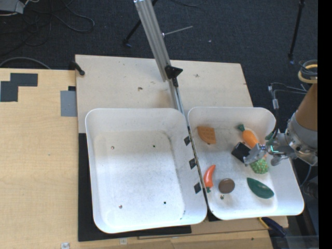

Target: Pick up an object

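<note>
Low over the right bin's (270, 115) right edge, claw (264, 153) sits above a green bumpy object (259, 166); finger state unreadable, possibly touching it.

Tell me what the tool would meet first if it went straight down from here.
Probably the green ball, which lies right under the tool; the black block sits just beside it. Depth is unclear in this view.
</note>
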Robot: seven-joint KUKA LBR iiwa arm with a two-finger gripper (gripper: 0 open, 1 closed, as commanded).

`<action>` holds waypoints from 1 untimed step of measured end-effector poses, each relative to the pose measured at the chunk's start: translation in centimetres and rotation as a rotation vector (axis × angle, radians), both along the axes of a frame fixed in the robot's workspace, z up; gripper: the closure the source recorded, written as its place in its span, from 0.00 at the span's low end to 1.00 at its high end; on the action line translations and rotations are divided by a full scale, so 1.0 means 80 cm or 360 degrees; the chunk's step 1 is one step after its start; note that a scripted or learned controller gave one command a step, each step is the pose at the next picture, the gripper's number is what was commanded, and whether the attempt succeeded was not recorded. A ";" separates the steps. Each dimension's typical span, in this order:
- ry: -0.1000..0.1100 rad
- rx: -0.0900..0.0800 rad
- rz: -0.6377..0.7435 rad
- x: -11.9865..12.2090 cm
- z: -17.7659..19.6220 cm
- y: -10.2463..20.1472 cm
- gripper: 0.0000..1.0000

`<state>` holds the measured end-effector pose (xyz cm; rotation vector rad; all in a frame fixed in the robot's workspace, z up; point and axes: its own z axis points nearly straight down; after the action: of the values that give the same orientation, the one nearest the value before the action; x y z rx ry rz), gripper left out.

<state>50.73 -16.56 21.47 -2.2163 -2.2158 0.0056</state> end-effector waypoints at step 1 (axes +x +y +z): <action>-0.0009 -0.0003 -0.0004 0.001 0.003 -0.001 0.00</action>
<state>50.81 -16.64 21.71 -2.2224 -2.2166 0.0013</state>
